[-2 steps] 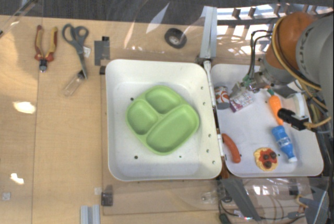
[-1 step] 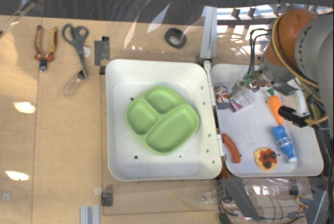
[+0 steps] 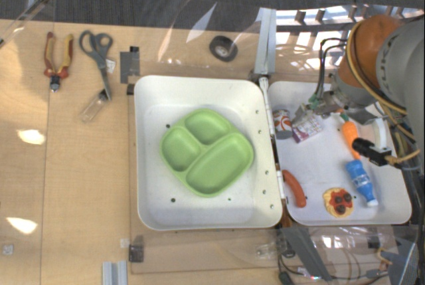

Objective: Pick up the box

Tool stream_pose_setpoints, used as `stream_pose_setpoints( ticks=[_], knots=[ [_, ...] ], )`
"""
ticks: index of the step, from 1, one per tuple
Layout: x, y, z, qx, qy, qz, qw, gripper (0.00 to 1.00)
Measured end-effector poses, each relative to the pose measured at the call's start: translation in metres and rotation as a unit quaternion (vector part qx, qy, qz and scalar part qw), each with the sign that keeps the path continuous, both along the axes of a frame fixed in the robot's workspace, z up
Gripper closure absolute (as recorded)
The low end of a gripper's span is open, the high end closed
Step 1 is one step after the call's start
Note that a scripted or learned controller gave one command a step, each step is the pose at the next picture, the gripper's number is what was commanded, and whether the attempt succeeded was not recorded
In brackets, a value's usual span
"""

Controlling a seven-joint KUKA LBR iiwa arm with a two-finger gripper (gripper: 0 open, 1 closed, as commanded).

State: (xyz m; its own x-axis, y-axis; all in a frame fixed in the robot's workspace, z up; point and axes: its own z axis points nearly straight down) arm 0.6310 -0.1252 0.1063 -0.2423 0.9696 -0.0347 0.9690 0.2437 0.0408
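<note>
Arm (image 3: 388, 58) is in from 3 o'clock, hunched over the top of the right bin (image 3: 398, 210). Gripper (image 3: 317, 111) sits low at the bin's 10–11 o'clock corner, right on the box (image 3: 307, 125): a small carton with purple and white print, lying tilted near the left wall. Looks like the approach is straight down onto it, which fits the task. Whether the gripper is spread or clamped: cannot tell, wrist hardware and cables cover it, and I can't confirm the box is actually gripped.

Rest of the right bin: red-and-white packet (image 3: 281, 121) just left of the box against the wall, carrot (image 3: 350, 135) at 2 o'clock, blue bottle (image 3: 362, 183) at 4, small pizza (image 3: 339, 202) at 5–6, hot dog (image 3: 295, 188) at 7 by the wall. All well clear of the box except the packet, which crowds it on the wall side, so a tight spot.

Left bin (image 3: 153, 210) holds a green divided plate (image 3: 208, 152) at centre. Out on the bench (image 3: 66, 177): pliers (image 3: 56, 59), scissors (image 3: 99, 54), tape roll (image 3: 224, 47).

Box's upper edge is hidden under the gripper; print too small to read. Arm is cut off at the right.
</note>
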Motion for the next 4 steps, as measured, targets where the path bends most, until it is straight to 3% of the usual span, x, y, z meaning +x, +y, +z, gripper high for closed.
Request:
stream_pose_setpoints(
  ticks=[1, 2, 3, 4],
  knots=[
    [0.0007, -0.0002, -0.0004, 0.0020, 0.003, -0.020, 0.9998, 0.00],
    [0.0023, 0.0032, 0.0002, -0.0024, 0.004, -0.016, 0.9999, 0.00],
    [-0.0034, 0.0015, -0.0005, 0.0026, 0.000, -0.045, 0.9990, 0.00],
    [-0.0035, 0.0059, 0.0004, -0.0012, 0.000, -0.049, 0.9988, 0.00]
  ],
)
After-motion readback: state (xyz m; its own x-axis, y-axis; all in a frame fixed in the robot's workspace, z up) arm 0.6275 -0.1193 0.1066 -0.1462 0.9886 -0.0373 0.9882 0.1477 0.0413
